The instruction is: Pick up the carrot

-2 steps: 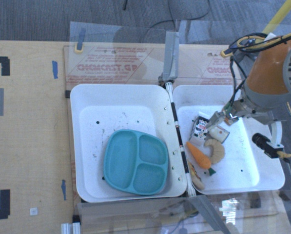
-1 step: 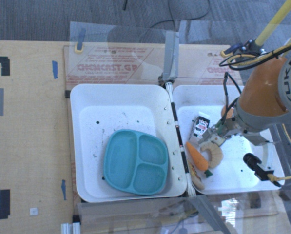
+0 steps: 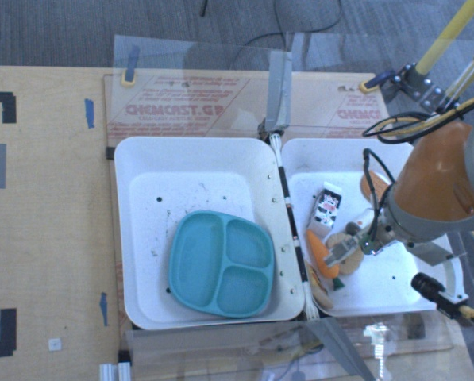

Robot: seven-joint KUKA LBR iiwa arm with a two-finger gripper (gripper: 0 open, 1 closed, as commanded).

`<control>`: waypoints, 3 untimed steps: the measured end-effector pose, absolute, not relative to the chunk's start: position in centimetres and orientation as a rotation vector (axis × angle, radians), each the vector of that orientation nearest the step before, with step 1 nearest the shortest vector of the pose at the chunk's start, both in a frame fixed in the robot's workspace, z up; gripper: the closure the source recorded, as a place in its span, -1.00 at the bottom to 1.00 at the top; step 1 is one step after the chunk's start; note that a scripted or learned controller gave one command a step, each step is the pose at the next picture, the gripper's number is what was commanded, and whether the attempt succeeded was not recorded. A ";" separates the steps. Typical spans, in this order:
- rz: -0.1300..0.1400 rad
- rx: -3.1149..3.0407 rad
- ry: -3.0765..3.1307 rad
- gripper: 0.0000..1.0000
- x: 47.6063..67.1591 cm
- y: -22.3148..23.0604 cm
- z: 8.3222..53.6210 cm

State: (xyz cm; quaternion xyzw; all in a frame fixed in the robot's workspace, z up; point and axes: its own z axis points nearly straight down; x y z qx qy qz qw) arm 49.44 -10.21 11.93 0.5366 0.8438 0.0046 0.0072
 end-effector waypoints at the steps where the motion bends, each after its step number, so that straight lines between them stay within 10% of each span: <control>1: 0.023 1.988 2.374 -1.00 49.1 -11.2 10.5; 2: 0.029 1.466 2.706 -1.00 49.8 -10.9 10.7; 3: 0.028 1.475 2.705 1.00 49.7 -11.1 11.4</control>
